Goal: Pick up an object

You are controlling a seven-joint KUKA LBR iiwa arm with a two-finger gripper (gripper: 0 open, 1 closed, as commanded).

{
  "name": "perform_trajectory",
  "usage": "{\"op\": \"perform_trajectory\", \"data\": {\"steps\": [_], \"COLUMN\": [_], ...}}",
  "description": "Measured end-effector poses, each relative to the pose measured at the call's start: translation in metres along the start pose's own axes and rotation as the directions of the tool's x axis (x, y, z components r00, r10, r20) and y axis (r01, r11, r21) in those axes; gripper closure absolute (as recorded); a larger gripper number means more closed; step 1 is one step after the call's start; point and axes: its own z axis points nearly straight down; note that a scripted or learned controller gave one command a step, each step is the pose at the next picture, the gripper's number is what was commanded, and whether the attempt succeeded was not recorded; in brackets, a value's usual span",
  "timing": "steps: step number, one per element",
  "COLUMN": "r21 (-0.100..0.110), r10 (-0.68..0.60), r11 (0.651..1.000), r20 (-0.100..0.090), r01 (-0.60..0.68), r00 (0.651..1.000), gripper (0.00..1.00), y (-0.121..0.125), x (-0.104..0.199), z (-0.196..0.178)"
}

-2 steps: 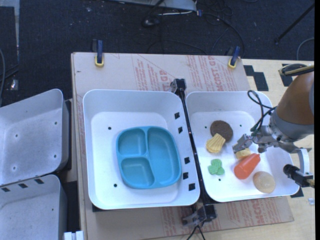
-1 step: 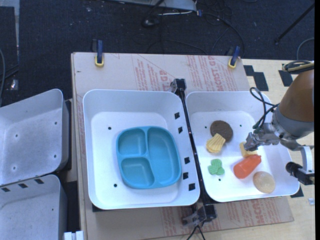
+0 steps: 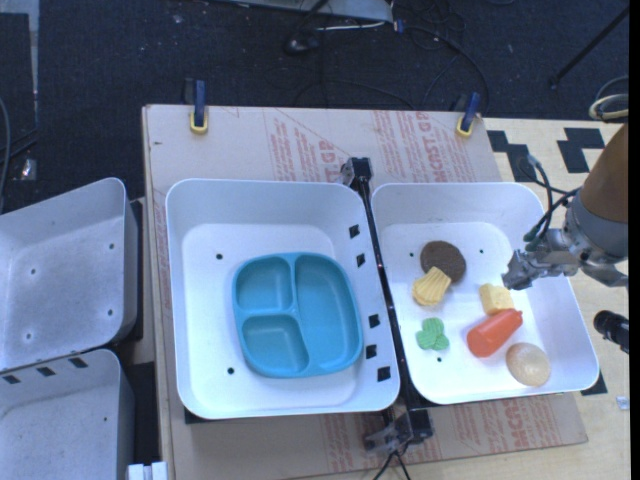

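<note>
The right bin (image 3: 455,203) holds several small objects: a brown round disc (image 3: 443,259), a yellow ridged piece (image 3: 431,288), a small yellow block (image 3: 495,297), a green piece (image 3: 432,335), an orange-red carrot-like piece (image 3: 494,332) and a beige egg-shaped piece (image 3: 528,363). My gripper (image 3: 522,270) hangs at the right side of this bin, just above and to the right of the small yellow block. Nothing shows between its fingers.
The left bin (image 3: 190,268) bears a blue divided tray (image 3: 297,314). A black divider (image 3: 375,278) runs between the bins. Two yellow clamps (image 3: 199,120) (image 3: 467,123) hold the board's far edge. White lids (image 3: 60,258) lie at the left.
</note>
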Motion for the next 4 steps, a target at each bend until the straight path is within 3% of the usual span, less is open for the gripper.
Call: {"op": "perform_trajectory", "data": {"steps": [2, 4], "r21": [-0.003, 0.006], "r10": [-0.001, -0.005], "r11": [1.000, 1.000], "r20": [0.002, -0.003], "r01": [0.001, 0.005], "r00": [1.000, 1.000], "gripper": [1.00, 1.00], "y": [0.005, -0.014], "x": [-0.005, 0.095], "z": [-0.106, -0.105]}}
